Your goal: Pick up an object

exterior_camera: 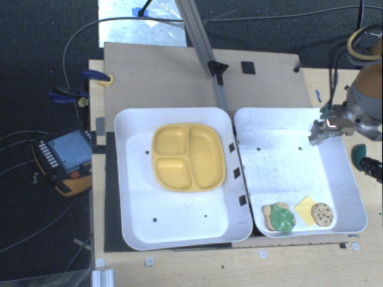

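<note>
Camera view shows you, from left to right, one yellow divided plate [189,158] in the left bin [134,220]. In the right bin [287,160] three small items lie near its front edge: green piece [282,218], yellow wedge [304,210], round cookie [322,214]. Gripper [321,131] hangs above the far right side, well apart from them.

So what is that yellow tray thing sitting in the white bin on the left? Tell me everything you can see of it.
The yellow three-compartment plate looks like smooth moulded plastic, squarish with rounded corners. Raised ridges split it into three wells: two smaller ones on its left half, upper and lower, and one long one on its right. It lies flat, right side up, turned slightly askew, on the floor of the left white bin, toward the bin's far end. No food lies in its wells. It touches nothing besides the bin floor.
</note>
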You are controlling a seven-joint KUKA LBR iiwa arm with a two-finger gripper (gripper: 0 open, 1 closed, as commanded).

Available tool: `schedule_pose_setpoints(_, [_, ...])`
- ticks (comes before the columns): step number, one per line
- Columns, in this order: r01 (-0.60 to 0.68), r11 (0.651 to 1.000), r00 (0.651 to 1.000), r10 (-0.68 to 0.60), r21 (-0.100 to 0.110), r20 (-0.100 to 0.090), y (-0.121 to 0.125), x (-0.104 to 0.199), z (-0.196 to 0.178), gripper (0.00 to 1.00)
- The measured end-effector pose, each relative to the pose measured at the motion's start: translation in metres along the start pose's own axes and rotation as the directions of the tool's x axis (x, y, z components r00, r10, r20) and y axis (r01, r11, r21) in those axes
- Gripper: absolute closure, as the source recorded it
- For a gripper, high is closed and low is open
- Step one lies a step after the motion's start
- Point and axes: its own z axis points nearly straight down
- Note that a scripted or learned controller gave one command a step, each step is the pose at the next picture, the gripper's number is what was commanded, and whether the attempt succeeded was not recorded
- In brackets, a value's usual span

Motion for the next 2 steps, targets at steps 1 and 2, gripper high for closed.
schedule_pose_setpoints(1, [0.005, 1.0, 1.0, -0.005, 0.003, -0.003, 0.021, 0.056, 0.01, 1.0])
schedule_pose_setpoints(2, [0.006, 1.0, 1.0, -0.006, 0.004, -0.003, 0.038, 0.113, 0.021, 1.0])
